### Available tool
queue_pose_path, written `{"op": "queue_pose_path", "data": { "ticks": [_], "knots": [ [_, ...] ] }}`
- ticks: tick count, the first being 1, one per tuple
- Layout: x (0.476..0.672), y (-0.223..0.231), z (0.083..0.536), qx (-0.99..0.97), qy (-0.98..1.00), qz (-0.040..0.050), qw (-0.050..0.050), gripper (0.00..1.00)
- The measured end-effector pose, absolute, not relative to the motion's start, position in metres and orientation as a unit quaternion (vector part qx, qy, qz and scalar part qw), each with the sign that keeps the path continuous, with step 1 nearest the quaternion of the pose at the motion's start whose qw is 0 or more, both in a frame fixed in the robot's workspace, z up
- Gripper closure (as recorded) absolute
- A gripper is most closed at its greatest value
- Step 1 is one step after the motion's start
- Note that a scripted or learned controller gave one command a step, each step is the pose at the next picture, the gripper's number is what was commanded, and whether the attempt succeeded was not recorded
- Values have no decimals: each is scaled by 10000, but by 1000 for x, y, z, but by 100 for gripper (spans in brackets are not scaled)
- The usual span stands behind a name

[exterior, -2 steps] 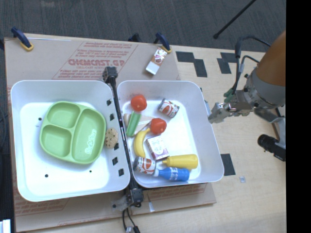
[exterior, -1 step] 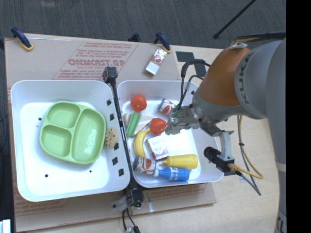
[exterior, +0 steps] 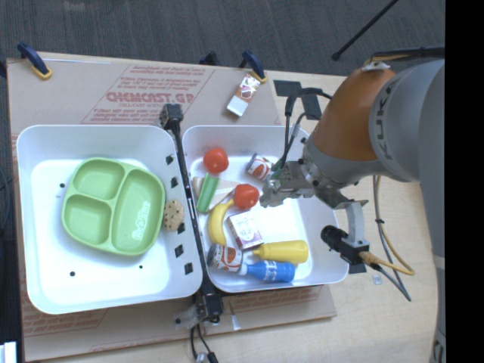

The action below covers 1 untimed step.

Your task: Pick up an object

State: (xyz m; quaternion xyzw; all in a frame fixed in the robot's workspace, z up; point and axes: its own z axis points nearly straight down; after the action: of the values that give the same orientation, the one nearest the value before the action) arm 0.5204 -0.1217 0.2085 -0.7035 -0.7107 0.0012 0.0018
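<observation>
The right bin (exterior: pixel 321 274) holds several toy foods. A red tomato (exterior: pixel 215 159) and a small can (exterior: pixel 259 167) lie at the back. Mid-bin are a green cucumber (exterior: pixel 206 193), a second red tomato (exterior: pixel 246 196), a banana (exterior: pixel 218 220) and a small carton (exterior: pixel 244 231). A yellow bottle (exterior: pixel 284 252), a blue bottle (exterior: pixel 271 271) and a can (exterior: pixel 224 257) lie at the front. My gripper (exterior: pixel 274 193) hangs low over the bin's middle, just right of the second tomato. The wrist hides much of it, and I see nothing held.
The left bin (exterior: pixel 34 278) carries a green divided plate (exterior: pixel 113 205) and a speckled cookie (exterior: pixel 173 215) by its right wall. A small carton (exterior: pixel 243 97) lies on the cardboard behind the bins. The arm's body covers the right bin's right side.
</observation>
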Motion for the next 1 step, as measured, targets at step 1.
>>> {"op": "queue_pose_path", "data": {
  "ticks": [1],
  "knots": [
    [521,-122,219,-7020,-7122,11,19,100]
  ]
}}
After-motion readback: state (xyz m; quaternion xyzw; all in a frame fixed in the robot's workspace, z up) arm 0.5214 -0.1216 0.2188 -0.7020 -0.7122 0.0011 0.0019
